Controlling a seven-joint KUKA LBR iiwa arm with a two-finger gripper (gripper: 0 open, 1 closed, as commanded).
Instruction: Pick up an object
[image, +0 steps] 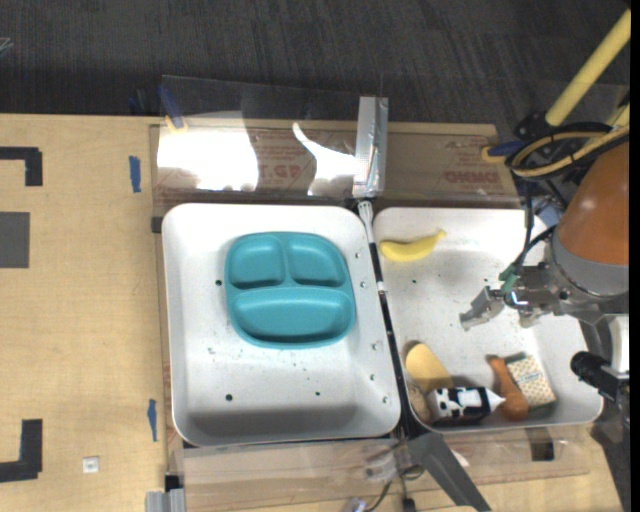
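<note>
Grey arm (590, 255) reached in from right, orange band up top; gripper (478, 310) hung low, fingers spread, nothing between.

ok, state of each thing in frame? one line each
tool: over the right bin, nothing between its fingers
right bin: holds the small items
banana: lying flat near the right bin's far edge
yellow piece: lying at the near left of the right bin
black-and-white toy: on its side by the near wall
teal divided plate: flat, upright, in the left bin

Plate (290, 290) in left bin (190, 390)
</note>
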